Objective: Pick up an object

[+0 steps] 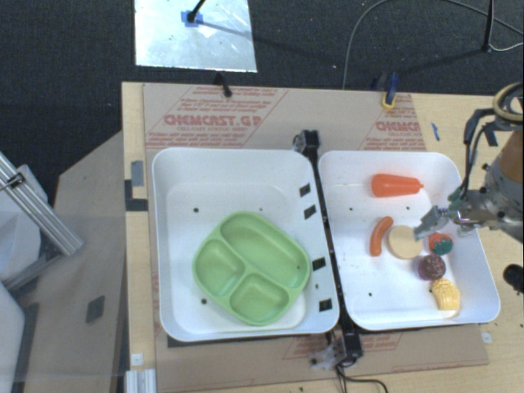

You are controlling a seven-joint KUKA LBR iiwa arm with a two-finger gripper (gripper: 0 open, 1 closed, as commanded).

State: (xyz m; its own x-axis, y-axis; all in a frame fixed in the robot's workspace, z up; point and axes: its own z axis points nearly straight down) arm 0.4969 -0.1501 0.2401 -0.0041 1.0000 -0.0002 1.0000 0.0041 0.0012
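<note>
Left bin point(172, 219): I see green tray point(251, 267), three compartments, lying near-centre. Right bin point(360, 309): carrot point(396, 186) toward far side; sausage point(381, 236) mid-bin, tan disc point(403, 242) just right of it, touching or nearly so. Gripper point(435, 217) reaches in from right, low over bin, tips just beside disc and red-green piece point(441, 243). I cannot tell whether jaws are apart or together; nothing seen between them. Dark red ball point(432, 266) nearer, corn point(445, 294) at near right corner. Bench point(246, 113) carries both bins.
</note>
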